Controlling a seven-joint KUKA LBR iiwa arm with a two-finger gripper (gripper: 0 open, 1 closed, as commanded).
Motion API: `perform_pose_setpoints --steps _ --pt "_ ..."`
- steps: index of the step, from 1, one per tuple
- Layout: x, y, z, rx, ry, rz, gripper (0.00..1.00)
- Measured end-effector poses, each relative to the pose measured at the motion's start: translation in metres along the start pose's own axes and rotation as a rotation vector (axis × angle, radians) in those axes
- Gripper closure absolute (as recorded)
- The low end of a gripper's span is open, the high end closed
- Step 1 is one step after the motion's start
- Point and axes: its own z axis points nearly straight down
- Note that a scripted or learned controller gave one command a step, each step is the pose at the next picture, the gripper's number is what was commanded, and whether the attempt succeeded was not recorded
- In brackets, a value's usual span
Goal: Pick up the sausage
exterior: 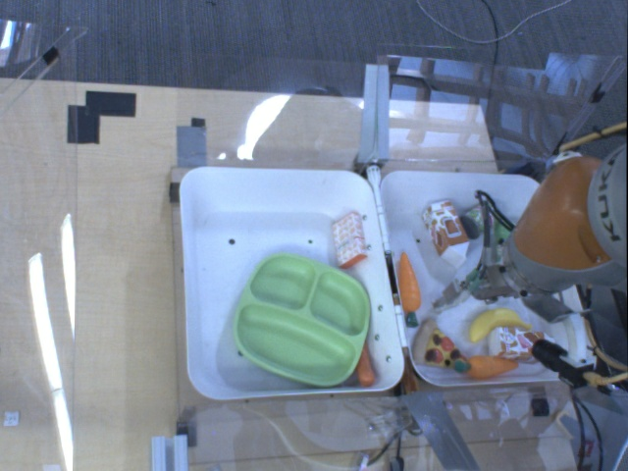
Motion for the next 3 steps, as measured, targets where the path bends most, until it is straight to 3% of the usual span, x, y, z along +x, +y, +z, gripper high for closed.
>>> perform_pose_setpoints --steps 1,2,3 --pt "-0.058 -0.013 0.001 0.003 -0.002 -0.044 0.0" --pt "0.011 -0.01 0.0 0.001 0.0 -0.072 0.0" --pt "-0.029 0.049 0.002 0.004 0.0 -0.049 0.0"
